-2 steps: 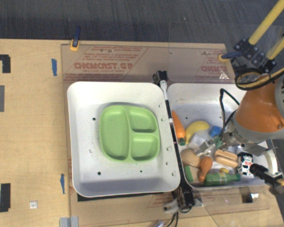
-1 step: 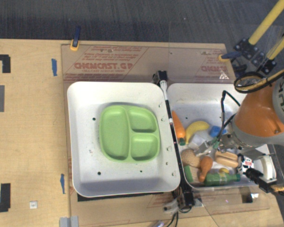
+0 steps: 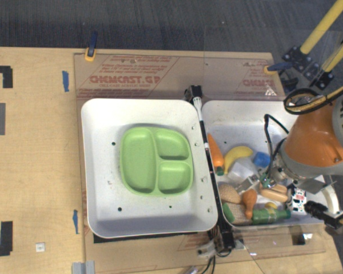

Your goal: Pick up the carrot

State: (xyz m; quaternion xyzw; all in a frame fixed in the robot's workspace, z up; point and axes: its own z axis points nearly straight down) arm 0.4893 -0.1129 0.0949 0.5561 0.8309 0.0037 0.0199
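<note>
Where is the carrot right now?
The carrot lies in the right bin, along its left wall, just left of the banana.

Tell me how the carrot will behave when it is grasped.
The carrot looks like smooth moulded plastic, so probably stiff, light and slippery. Its tapered round body may roll. It lies along the right bin's left wall, beside the banana, leaving the gripper little room.

Arm reaches in from right, wrist bent down, gripper (image 3: 267,182) low.
</note>
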